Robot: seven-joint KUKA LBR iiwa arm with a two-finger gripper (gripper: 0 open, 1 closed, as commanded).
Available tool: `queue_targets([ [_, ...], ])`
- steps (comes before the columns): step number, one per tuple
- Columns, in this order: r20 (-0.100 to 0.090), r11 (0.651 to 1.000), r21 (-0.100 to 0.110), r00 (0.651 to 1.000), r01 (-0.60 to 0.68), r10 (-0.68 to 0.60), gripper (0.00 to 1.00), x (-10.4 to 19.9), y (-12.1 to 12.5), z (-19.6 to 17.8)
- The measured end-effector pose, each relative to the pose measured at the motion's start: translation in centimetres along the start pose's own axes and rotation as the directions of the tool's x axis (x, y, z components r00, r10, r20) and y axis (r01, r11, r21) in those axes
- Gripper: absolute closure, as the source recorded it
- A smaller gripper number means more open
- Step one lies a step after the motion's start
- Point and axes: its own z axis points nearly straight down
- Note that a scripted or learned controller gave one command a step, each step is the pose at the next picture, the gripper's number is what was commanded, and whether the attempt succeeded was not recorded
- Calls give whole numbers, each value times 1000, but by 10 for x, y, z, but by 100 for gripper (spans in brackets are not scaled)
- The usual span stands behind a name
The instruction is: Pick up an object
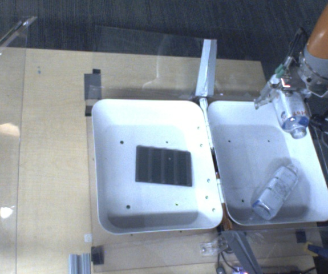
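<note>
Clear plastic bottle (275, 190) lies on its side in the right bin (238, 124), close to that bin's near right corner. Its long axis runs diagonally, from the lower end at the near left up to the far right. The lower end rests just beside the bin's near wall.

Gripper (290, 112) hangs over the far right part of the same bin, below the orange wrist band. The bottle therefore lies toward the near side of the gripper and slightly left, well apart from it. Whether the gripper is open or closed cannot be told. A small cylinder with blue and red marks shows at its tip, and it cannot be told whether this is a held item or part of the tool.

Judgement: a grasp would call for a closing line set across the bottle's diagonal axis. The floor between gripper and bottle is bare. The near and right walls crowd the bottle and could obstruct a low approach.

Dark ribbed slab (164, 165) lies flat in the middle of the left bin (112, 124), beyond the shared wall.
</note>
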Motion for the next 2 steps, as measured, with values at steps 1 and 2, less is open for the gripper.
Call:
queue_targets([
  [1,1,998,2,998,-63,63,0,-52,-59,105],
  [2,3,999,-6,999,41,-41,0,-49,-37,143],
])
